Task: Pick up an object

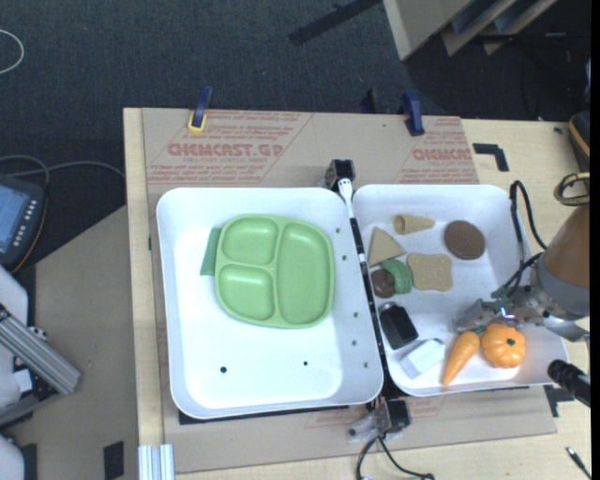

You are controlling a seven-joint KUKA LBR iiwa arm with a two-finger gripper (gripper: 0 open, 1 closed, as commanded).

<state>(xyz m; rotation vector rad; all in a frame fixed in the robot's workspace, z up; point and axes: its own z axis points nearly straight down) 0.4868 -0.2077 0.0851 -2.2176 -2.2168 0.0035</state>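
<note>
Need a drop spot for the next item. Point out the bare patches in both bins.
Left bin: bare floor in front of the green divided plate, along the near wall, plus a strip along its left wall. Right bin: crowded; food pieces fill the middle, and the carrot and orange pumpkin sit by the tool. A small bare patch lies right of the brown cookie.

Floor [141, 47]: dark blue-grey carpet, from 9 round to 1 o'clock.
Bench [281, 141]: pale board with red printed lettering, centre.
Clamps: yellow clamp [198, 114] at 11, blue clamp [411, 112] at 1.
Furniture: light wooden piece [459, 23] at 1 o'clock.
Cable [11, 47]: white loop at 10.
</note>
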